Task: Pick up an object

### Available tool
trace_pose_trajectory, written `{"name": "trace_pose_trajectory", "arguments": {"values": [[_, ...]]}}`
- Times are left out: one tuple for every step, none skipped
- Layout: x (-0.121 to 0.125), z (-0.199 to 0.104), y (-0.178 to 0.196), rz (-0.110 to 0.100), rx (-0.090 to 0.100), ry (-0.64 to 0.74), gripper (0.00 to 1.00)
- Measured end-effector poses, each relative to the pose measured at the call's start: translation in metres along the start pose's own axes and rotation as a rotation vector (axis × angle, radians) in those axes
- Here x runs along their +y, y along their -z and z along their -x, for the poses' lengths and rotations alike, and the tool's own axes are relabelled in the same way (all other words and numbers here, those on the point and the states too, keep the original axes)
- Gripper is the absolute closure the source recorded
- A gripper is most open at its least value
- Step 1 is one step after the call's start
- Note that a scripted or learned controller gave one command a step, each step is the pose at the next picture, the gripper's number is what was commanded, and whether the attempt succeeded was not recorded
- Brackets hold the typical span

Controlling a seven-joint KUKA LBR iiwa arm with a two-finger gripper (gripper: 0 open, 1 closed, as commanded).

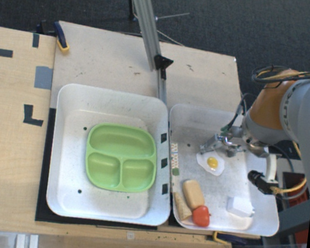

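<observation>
In the right bin (255, 222), nearer than the toy fried egg (211, 164) lie a tomato (201, 216) and bread roll (193, 194), while the hand (224, 142) hovers just beyond the egg, grip unclear, likely approaching and needing to descend.

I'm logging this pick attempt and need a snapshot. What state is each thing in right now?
Gripper: low in the right bin, just above the fried egg, nothing seen held.
Fried egg: flat on the right bin floor, yolk up.
Bread roll: lying by the bin's near-left wall.
Tomato: resting against the roll, in the near corner.
White block: lying alone, near right.
Green plate: upright in the left bin, compartments bare.
</observation>
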State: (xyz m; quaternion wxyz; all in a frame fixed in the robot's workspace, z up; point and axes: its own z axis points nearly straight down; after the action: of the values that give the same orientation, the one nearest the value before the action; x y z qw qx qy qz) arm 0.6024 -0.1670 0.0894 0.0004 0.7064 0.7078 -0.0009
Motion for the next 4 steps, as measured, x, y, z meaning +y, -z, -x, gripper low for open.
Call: {"name": "trace_pose_trajectory", "arguments": {"values": [[0.000,-0.001,0.011,0.000,0.000,0.001,1.00],[0.004,0.001,0.074,0.006,0.000,0.000,1.00],[0.005,0.001,0.127,0.005,0.001,-0.001,1.00],[0.015,-0.062,0.134,0.000,0.005,0.006,1.00]]}}
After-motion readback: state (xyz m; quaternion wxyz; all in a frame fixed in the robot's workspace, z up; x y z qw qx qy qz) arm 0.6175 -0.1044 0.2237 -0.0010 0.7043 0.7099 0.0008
